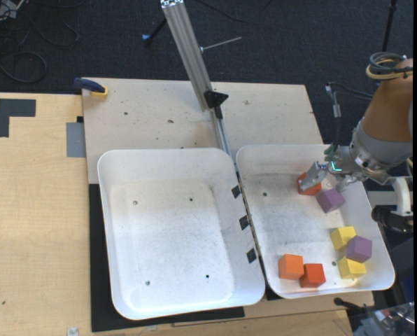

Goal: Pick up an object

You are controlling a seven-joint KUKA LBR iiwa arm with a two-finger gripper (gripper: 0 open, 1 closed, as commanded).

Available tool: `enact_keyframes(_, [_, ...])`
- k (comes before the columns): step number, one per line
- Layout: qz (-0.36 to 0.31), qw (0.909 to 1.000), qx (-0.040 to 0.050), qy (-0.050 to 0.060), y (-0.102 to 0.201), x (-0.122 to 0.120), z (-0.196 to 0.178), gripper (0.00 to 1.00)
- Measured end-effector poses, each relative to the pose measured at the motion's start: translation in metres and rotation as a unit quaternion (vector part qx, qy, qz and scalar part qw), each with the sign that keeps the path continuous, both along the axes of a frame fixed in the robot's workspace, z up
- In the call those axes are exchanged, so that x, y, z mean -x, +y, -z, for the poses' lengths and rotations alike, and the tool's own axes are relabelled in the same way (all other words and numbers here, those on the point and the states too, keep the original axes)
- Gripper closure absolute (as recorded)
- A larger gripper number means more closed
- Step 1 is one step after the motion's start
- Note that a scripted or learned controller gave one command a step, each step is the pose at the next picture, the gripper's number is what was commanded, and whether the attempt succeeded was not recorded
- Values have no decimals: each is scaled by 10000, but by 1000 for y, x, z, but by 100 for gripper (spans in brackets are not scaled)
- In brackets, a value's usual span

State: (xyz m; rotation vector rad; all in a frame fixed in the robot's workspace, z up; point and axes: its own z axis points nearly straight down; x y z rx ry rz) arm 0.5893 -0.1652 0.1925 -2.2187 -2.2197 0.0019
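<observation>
The small red-orange block with a grey face [308,182] lies in the right-hand shallow white bin [278,161], in its upper part, just at the tip of the two-finger gripper [322,176], on the gripper's left side in the camera view; the block appears to touch or sit between the fingertips, yet whether it is actually clamped cannot be told, and how wide the claw stands cannot be told either; a small teal light glows on the gripper body just behind it. The block looks like a squat chunk, reddish on its near side and duller grey on top, tilted a little rather than lying square to the bin; just below the gripper rests a purple cube [329,200], close beside the red-orange block. The grey arm with its orange upper section [387,117] reaches in from the right edge, bent down over the bin's far right rim with the wrist low above the floor of the bin; the left-hand shallow white bin [117,180] lies alongside, well apart from the gripper.
</observation>
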Motion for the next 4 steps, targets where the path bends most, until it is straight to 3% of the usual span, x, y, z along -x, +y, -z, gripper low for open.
enact_keyframes(1, [6, 10000, -4, 29, -5, 0, 63, 0])
enact_keyframes(2, [13, 10000, 5, -17, -4, -1, 101, 0])
enact_keyframes(3, [38, 10000, 2, -13, -5, 0, 91, 100])
enact_keyframes(4, [-6, 10000, 10, -33, 0, 0, 29, 100])
